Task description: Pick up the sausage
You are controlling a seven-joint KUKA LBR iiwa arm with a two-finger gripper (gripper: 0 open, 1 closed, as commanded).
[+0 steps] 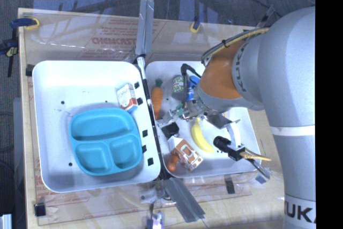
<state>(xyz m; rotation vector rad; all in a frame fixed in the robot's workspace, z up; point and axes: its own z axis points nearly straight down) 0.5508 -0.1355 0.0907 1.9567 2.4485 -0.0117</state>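
sausage (172, 163) at right bin's (242, 168) front edge, pincer (185, 111) state hidden, "kuka" lettering on arm (289, 115)

A blue tray w/ three compartments (105, 140) lay in the left bin (48, 115). A small carton (126, 96) stood at its 1 o'clock. In the right bin (244, 169), a banana (201, 137) lay at 4 o'clock from a carrot (156, 100).
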